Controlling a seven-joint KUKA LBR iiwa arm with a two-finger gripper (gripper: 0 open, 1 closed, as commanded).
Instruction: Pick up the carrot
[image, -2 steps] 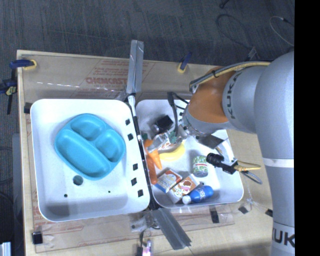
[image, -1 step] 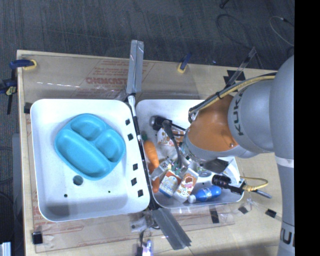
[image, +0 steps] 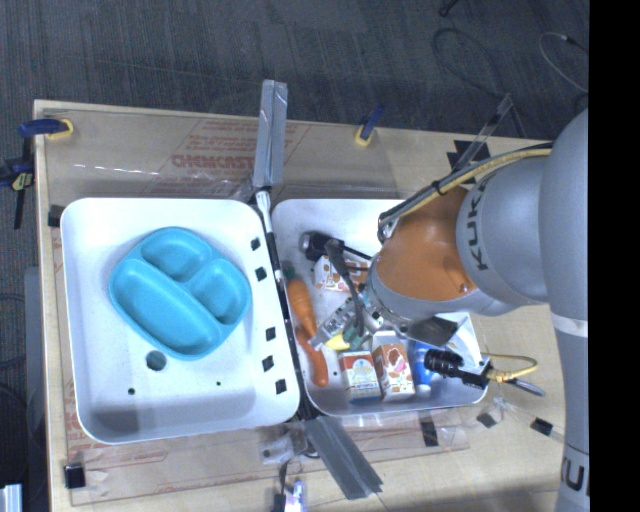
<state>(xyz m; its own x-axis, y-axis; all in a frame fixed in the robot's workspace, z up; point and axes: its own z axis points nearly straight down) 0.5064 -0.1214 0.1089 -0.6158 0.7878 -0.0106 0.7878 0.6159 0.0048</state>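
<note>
Nearest the lower edge of the frame, small cartons (image: 382, 371) stand along the bottom wall of the right bin (image: 330, 213). Just above and left of them the carrot (image: 303, 313) lies against that bin's left wall, running lengthwise from mid-frame down toward a red piece at its lower end. The gripper (image: 345, 318) sits right beside the carrot, just to its right, amid the clutter; whether it is open or closed, or has hold of anything, cannot be told from this angle. Above it the arm's orange band (image: 425, 255) fills the centre right. The left bin (image: 80, 300) holds a blue divided plate (image: 180, 290) at centre left.
</note>
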